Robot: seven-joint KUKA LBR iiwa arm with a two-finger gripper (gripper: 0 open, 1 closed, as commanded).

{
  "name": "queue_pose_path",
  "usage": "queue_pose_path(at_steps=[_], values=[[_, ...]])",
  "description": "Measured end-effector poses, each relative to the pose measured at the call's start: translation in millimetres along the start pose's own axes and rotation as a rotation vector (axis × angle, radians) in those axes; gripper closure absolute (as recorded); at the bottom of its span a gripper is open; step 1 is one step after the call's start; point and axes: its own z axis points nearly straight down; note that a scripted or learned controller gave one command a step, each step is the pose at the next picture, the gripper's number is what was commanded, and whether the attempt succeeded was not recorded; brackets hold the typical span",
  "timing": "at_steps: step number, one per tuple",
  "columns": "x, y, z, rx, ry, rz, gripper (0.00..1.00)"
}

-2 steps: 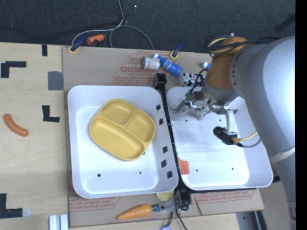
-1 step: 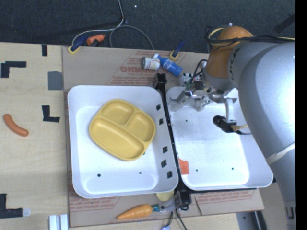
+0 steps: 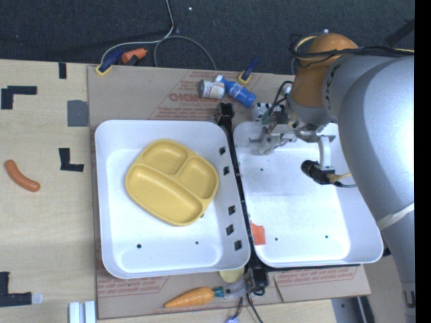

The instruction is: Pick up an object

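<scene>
A yellow divided plate (image 3: 172, 180) lies in the left white bin (image 3: 111, 247), a little left of centre. A small orange-red piece (image 3: 258, 234) rests by the left wall of the right white bin (image 3: 337, 247). The grey arm with its orange band reaches in from the right, and my gripper (image 3: 268, 138) hangs low over the far left corner of the right bin. Nothing recognisable shows at its tip. A short black part (image 3: 316, 171) sticks out just below the wrist.
Outside the bins lie a toy sausage (image 3: 21, 175) at the far left, a toy carrot (image 3: 190, 297) at the front, and a blue and white bottle (image 3: 229, 89) behind the bins. Clamps and cables sit along the back edge.
</scene>
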Motion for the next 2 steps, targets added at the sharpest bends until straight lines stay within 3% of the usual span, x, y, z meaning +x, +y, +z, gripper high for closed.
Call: queue_pose_path(at_steps=[1, 2], values=[[0.0, -0.3, 0.6, 0.001, 0.000, 0.000, 0.00], [1.3, -0.7, 10.9, 0.003, 0.001, 0.002, 0.00]])
